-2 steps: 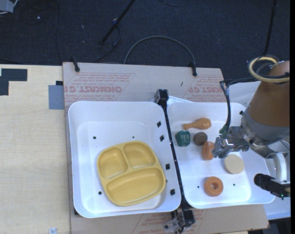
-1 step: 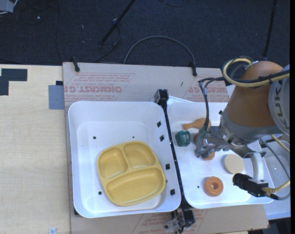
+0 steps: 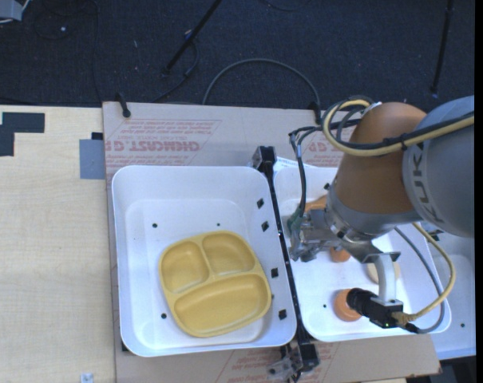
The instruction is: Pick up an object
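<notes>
Orange object (image 3: 349,307): you see it in right bin (image 3: 433,325), beside the gripper (image 3: 306,244).
Left bin (image 3: 137,214): yellow divided plate (image 3: 215,282).
Fingers: you cannot tell.

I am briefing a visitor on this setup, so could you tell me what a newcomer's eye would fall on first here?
The yellow divided plate catches the eye first, lying flat in the left bin toward its near side. Next comes the robot arm, whose broad orange band looms over the right bin and hides much of it. Below the arm, a small orange object sits near the right bin's front edge.
</notes>
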{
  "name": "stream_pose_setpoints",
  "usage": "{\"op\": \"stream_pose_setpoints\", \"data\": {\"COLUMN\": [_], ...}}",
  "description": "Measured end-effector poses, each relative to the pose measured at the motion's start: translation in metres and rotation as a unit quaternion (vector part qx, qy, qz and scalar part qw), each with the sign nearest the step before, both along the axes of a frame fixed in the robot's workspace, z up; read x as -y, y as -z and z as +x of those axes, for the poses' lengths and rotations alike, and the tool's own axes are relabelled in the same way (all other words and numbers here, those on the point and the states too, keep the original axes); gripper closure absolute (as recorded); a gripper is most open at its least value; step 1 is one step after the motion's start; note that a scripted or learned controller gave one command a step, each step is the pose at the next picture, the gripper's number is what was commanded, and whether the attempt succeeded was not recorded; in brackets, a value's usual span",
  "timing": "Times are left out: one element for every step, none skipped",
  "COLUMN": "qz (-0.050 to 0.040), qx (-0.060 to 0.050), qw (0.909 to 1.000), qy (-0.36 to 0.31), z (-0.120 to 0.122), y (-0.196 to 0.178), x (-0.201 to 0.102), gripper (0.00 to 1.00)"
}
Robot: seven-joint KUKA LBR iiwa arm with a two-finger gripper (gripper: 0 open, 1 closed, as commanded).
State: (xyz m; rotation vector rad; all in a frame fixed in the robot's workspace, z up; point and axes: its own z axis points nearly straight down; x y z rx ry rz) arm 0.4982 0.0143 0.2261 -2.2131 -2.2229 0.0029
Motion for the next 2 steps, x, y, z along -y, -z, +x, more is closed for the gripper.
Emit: {"op": "stream_pose_setpoints", "data": {"qz": [-0.0007, -0.0005], "qx": [0.000, 0.000], "qw": [1.0000, 1.0000], "qy": [0.000, 0.000], "z": [0.007, 0.009], "y": [0.010, 0.003], "x": [-0.047, -0.093], "gripper": [1.00, 1.00]}}
